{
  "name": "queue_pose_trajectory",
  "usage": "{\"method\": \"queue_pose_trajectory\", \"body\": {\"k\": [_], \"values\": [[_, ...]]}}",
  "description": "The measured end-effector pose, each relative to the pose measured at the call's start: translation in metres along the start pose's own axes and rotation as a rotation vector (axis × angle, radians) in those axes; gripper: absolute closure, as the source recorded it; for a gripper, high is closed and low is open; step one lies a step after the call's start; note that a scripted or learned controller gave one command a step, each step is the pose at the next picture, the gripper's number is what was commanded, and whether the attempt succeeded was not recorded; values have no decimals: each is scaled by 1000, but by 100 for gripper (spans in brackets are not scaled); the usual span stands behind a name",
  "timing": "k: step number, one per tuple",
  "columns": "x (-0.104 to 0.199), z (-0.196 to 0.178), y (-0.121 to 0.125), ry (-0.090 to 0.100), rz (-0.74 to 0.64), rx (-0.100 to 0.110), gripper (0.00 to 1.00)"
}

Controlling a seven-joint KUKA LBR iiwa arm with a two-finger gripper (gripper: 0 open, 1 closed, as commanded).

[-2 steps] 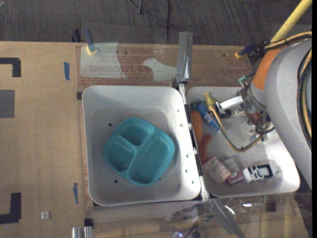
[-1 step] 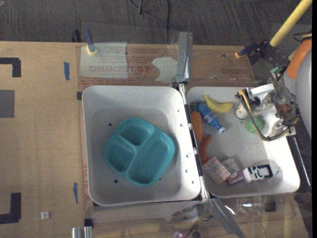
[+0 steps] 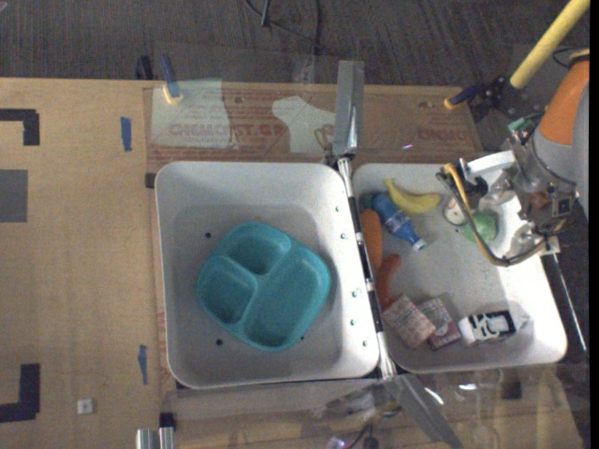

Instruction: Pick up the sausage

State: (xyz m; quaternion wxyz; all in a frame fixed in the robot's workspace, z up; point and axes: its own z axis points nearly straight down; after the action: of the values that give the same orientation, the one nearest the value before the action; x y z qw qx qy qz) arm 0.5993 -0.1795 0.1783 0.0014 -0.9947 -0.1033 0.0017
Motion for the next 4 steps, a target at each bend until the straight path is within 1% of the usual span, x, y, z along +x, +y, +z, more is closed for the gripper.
{"method": "queue_pose_trajectory", "body": {"k": [1, 2, 3, 4], "values": [[-56, 91, -53, 8, -14, -2, 0], [12, 91, -36, 8, -34, -6, 0], [62, 90, -31, -17, 13, -2, 0], [70, 81, -36, 4, 4, -4, 100]]}}
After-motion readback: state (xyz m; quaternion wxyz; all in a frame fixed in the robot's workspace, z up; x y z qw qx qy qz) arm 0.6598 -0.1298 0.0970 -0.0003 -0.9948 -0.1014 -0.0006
